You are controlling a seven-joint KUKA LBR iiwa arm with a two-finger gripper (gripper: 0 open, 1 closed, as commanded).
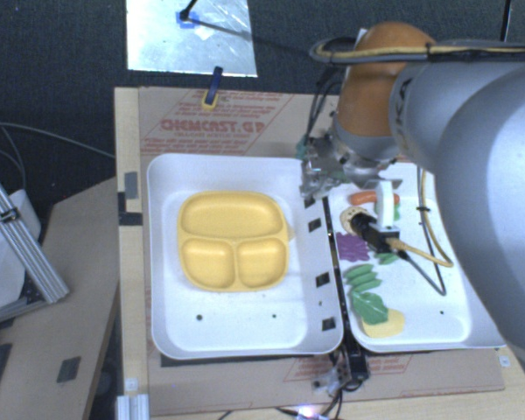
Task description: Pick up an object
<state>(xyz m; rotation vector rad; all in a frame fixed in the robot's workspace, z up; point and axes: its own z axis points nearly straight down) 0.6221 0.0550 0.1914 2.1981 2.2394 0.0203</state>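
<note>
Bench: two white bins (171,322) side by side.
Left bin: one yellow three-compartment tray (234,239).
Right bin: one purple piece (353,248), two green pieces (365,276).
Gripper (313,182): grip state unreadable.

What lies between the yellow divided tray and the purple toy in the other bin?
In the camera view, between the yellow tray and the purple toy lie bare white bin floor and the two bins' adjoining rims with black clips.

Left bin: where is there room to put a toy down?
Bare white floor lies in the left bin in front of the yellow tray, toward its near rim. The right bin is crowded: purple, green and yellow pieces, with the gripper above.
</note>
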